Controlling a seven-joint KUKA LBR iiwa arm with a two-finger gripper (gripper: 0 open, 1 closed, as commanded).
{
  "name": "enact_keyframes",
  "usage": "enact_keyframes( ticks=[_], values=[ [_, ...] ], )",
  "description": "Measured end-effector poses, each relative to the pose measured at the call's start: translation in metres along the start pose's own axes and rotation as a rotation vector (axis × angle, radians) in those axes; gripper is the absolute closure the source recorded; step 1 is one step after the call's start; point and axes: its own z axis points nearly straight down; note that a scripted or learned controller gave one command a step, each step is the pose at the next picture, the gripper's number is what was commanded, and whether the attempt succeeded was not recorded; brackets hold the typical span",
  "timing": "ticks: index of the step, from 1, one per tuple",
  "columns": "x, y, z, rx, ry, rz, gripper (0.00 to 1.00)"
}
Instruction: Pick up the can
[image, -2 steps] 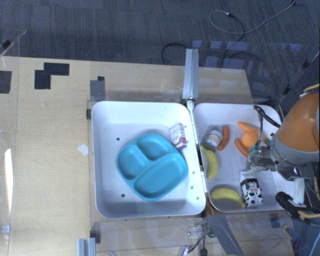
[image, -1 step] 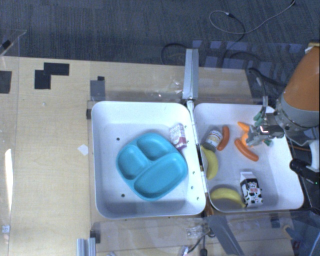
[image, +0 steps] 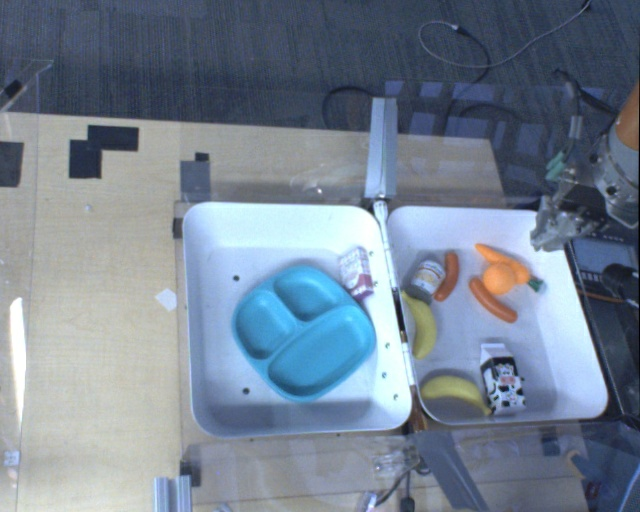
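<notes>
**Can sits untouched in the right bin**

I've got the can (image: 428, 278) lying near the left wall of the right bin (image: 560, 330), close to the far edge, a sausage (image: 449, 275) just beside it and a banana (image: 422, 325) just below. My gripper (image: 553, 228) hangs over that bin's far right corner; whether the claw is open, I can't tell.

can (image: 427, 277) | small, grey-lidded | right bin, upper-left part | beside sausage
</notes>
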Motion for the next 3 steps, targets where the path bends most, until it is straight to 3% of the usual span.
enact_keyframes(
  ticks=[1,2,3],
  values=[
    [0.064,-0.021,0.016,0.002,0.000,0.438,1.00],
    [0.065,-0.020,0.005,-0.001,0.000,0.431,1.00],
    [0.124,-0.016,0.033,0.003,0.000,0.426,1.00]
  ],
)
